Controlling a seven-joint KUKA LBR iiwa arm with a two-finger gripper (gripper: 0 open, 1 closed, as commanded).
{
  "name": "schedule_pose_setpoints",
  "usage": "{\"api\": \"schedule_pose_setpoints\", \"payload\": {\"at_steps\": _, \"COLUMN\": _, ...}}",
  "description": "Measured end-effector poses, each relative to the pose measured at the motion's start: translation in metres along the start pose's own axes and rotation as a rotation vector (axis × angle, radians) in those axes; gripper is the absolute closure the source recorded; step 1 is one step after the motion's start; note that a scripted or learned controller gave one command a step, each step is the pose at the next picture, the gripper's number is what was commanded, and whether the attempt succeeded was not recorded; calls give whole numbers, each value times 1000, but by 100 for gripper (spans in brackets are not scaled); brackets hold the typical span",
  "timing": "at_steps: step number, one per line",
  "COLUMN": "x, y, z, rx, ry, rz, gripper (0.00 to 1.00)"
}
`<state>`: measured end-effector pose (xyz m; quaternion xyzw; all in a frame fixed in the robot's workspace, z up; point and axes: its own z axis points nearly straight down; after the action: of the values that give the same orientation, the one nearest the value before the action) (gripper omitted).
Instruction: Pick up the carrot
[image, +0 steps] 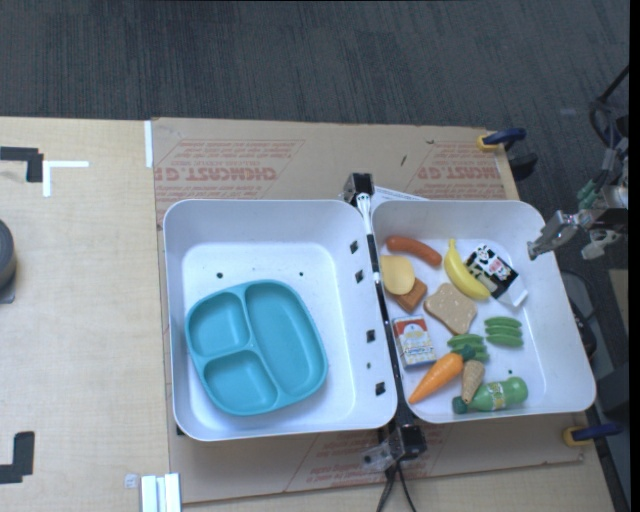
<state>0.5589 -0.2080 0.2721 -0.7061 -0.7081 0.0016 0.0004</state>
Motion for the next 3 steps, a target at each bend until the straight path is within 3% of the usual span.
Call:
{"api": "schedule_pose_setpoints", "payload": {"at_steps": 1, "x": 62, "y": -58, "z": 38, "rx": 0, "ry": 2, "rz": -228, "gripper": 0}}
{"api": "schedule_pose_setpoints", "payload": {"at_steps": 2, "x": 110, "y": -69, "z": 167, "rx": -4, "ry": 1, "rz": -486, "gripper": 0}}
{"api": "schedule_pose_setpoints", "payload": {"at_steps": 3, "x": 107, "y": -75, "z": 175, "rx": -15, "ry": 0, "rz": -332, "gripper": 0}}
